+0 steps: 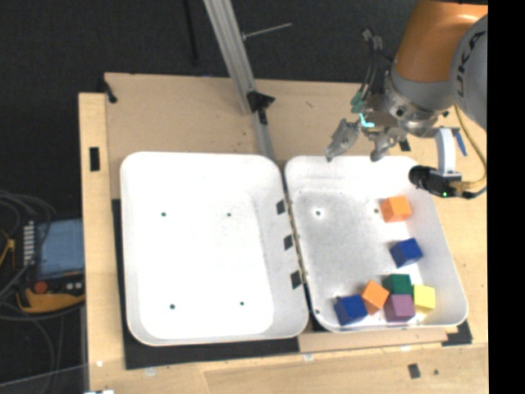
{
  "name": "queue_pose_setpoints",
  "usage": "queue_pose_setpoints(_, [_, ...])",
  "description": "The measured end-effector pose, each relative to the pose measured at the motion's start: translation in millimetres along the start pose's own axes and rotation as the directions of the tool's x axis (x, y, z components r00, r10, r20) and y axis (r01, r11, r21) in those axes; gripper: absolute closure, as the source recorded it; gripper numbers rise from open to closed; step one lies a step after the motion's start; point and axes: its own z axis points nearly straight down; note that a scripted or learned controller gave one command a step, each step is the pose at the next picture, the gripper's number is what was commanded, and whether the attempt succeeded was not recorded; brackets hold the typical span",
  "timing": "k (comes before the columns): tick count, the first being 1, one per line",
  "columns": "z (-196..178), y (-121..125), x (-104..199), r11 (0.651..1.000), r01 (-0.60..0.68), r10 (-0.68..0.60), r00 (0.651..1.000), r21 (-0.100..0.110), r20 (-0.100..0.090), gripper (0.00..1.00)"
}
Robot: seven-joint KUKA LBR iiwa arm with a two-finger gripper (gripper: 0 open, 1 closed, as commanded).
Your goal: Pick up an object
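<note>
Jaws (362,144) spread wide, nothing between them, hanging above the far rim of the right bin (328,245), well apart from every block. Arm (435,48) reaching in from the right, wrist tilted toward the bin.

Possible targets, all in the right bin: 1 orange block (395,208) alone near the far right side; 1 blue block (405,252) alone, just nearer the camera; then a cluster of 5 along the near wall: blue block (350,309), orange block (376,295), green block (399,284), purple block (400,307), yellow block (424,297). Left bin (205,245) bare apart from a few small dots.

Likely trouble from here:

- Dropping straight down from the present spot: probably closing on air or striking the bin rim, no block lying beneath.
- Going for the cluster: blocks touching or nearly so, little room for fingers between them. Risk of landing on top of a neighbour, shoving the group against the wall, or pinching 2 at once and losing both on the lift.
- Near wall and corner close to the cluster: possible finger collision with the raised edge.
- Lone blocks sitting turned at an angle: off-square closing could twist a block out sideways.

Safest bet by this judgement: the lone orange block, closest to the jaws and free on all sides.
</note>
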Motion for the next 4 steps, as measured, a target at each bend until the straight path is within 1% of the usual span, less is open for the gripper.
queue_pose_setpoints(1, [-3,1,0,1.0,0.001,-0.001,1.0,-0.005,0.001,0.0])
queue_pose_setpoints(2, [39,2,-2,1.0,-0.004,0.004,1.0,-0.001,0.004,0.0])
queue_pose_setpoints(3, [81,-3,-5,1.0,-0.005,0.005,1.0,-0.002,0.004,0.0])
queue_pose_setpoints(4, [142,-9,-3,1.0,-0.007,0.007,1.0,0.002,0.003,0.0])
